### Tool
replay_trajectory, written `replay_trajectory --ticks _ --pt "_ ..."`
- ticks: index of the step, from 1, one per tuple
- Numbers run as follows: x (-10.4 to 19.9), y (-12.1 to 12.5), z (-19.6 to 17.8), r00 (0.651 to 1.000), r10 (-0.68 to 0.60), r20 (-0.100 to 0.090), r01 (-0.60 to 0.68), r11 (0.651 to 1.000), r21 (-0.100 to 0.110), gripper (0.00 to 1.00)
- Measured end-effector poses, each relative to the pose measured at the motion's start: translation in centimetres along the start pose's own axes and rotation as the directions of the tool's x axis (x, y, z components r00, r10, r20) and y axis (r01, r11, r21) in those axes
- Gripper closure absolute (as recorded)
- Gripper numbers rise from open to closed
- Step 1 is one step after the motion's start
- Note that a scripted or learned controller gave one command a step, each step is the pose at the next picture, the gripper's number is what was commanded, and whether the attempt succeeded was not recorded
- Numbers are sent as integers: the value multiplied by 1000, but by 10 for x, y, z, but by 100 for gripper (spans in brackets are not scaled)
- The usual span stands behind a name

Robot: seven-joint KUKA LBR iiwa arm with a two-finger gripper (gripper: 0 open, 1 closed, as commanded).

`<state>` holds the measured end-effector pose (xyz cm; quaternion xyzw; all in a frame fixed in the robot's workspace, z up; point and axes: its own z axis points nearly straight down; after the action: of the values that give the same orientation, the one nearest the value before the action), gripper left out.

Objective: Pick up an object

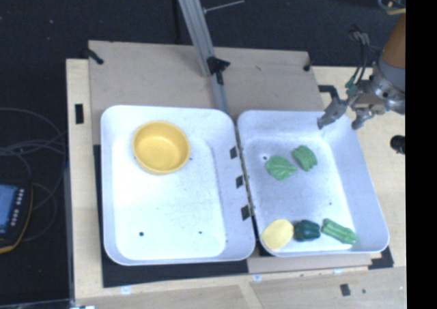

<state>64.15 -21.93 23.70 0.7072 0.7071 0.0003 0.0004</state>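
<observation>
jaws (341,118) apart over right bin's (369,192) far rim | green pod (339,231) lies diagonally

Just one fixed cam here, mounted up above the bench (287,72) and looking down at a slant. It's far enough back to fit the left bin (113,164) and right bin (358,185) whole, plus dark floor at the far side.
</observation>
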Motion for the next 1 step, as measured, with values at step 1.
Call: replay_trajectory --ticks 1 --pt "-3 -2 42 1000 0 0 0 1000 4 0"
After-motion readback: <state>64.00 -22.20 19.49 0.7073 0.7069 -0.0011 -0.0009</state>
